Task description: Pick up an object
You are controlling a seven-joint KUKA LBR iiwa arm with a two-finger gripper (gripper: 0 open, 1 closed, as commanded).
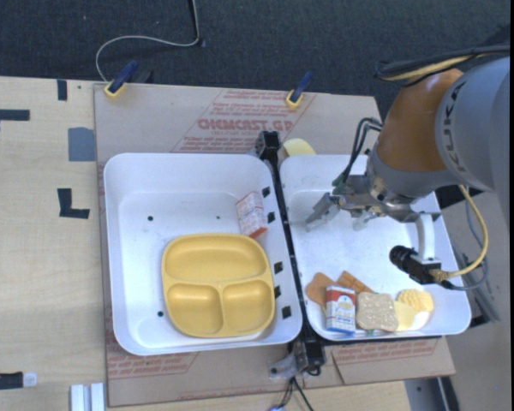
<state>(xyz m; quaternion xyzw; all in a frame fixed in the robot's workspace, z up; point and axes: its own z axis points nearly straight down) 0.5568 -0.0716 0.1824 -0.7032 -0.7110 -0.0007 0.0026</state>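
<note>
Along the near edge of the right bin (450, 255) lies a tight cluster of candidates: a small red-and-white carton (340, 307), a slice of toy bread (377, 312), a yellow piece (414, 307) and orange crackers (325, 284) behind them. The gripper (343, 211) hangs over the bin's bare far half, well apart from the cluster, fingers spread wide with nothing between them, though the slant makes its height hard to judge. A good pick would probably centre on one item at the cluster's rim, the jaws straddling it alone. Another small carton (251, 213) leans against the left bin's wall beside a yellow divided tray (218, 282).
</note>
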